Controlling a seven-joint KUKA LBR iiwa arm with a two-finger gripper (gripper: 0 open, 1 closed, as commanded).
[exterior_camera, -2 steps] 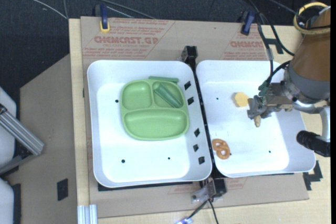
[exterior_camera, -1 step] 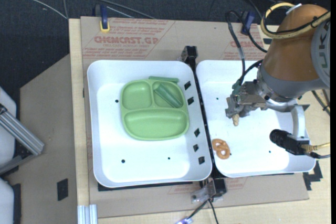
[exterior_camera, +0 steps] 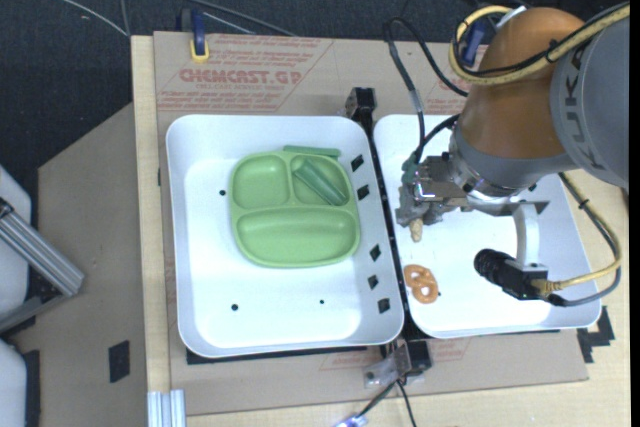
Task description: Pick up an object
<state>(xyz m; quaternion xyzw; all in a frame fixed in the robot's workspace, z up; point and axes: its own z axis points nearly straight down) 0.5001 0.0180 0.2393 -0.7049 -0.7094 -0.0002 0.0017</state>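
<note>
Overhead, two shallow white bins are seen side by side on a bench, and a grey robot arm [exterior_camera: 520, 105] with an orange band is extended from the view's right over the right bin [exterior_camera: 470, 310]. The gripper [exterior_camera: 415, 220] is pointed down close to that bin's left wall, beside the divide between the bins. Whether it is open or closed cannot be told from this angle, and nothing is seen held in it. A small tan tip [exterior_camera: 415, 233] is visible at its lower end, but whether that belongs to the tool or is a separate item cannot be made out. The likeliest target, a small orange-brown pretzel [exterior_camera: 422, 283], is laid flat on the floor of the same bin. It is just below the gripper in the view, toward the bin's near edge and slightly to the view's right, apart from the tool. Its shape is roughly round and looped, stretched a little along a slant from upper left to lower right. To the gripper's left, beyond the bin walls, a green divided plate [exterior_camera: 295, 230] is set in the left bin [exterior_camera: 270, 310], with a green utensil-like piece [exterior_camera: 322, 180] laid in its upper right compartment. The pick is judged not yet made; a short shift toward the near edge would be needed before a descent onto the pretzel.
</note>
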